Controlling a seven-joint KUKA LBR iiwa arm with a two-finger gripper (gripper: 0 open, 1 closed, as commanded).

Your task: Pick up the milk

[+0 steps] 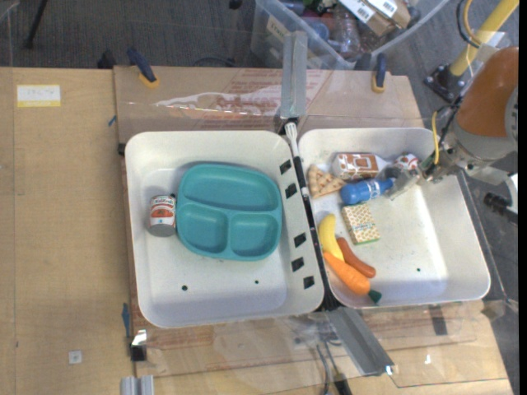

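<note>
The milk (356,164) is a small brown-and-white carton lying on its side at the back of the right bin (445,262). My gripper (405,183) hangs low at the bin's back right, to the right of the carton and apart from it. Its tip is at the right end of a blue bottle (366,192) that lies just in front of the carton. The orange-banded arm (490,97) comes in over the bin's right rim.
The right bin also holds a cracker (361,223), a banana (328,233), a carrot (347,276), a sausage (356,257), a waffle-like snack (321,179) and a small red-and-white item (406,163). In the left bin are a teal divided plate (229,211) and a can (162,214).
</note>
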